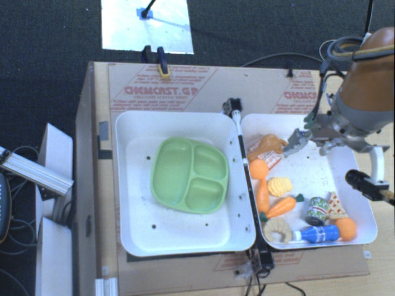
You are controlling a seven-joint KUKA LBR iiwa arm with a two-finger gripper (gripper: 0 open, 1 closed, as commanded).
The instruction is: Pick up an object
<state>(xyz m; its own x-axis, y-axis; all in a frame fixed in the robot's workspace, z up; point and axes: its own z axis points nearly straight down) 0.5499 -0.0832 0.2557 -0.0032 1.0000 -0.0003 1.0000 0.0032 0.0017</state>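
The claw [300,139] sits in the upper part of the right bin [361,184], right of centre in the frame, reaching in from the arm [364,85] at the upper right. Its tip is a small grey blur from this slanted view, so I cannot tell how far it is spread, and nothing can be seen caught in it.

The nearest thing is the tan bread-like toy [269,144], just to the left of the claw in the frame, close beside it but seemingly not touching. Its long side runs roughly left to right, leaning down toward the left, where it meets a round orange piece [258,168].

Lower in the same bin lie a corn cob [279,185], a carrot [279,206], a small green tin [318,210] and a blue bottle [318,234], all farther off toward the bottom of the frame.

My reading is that the bread is the likeliest pick: a short move leftward and down would reach it.

The left bin [133,165] holds a green divided tray [190,174].
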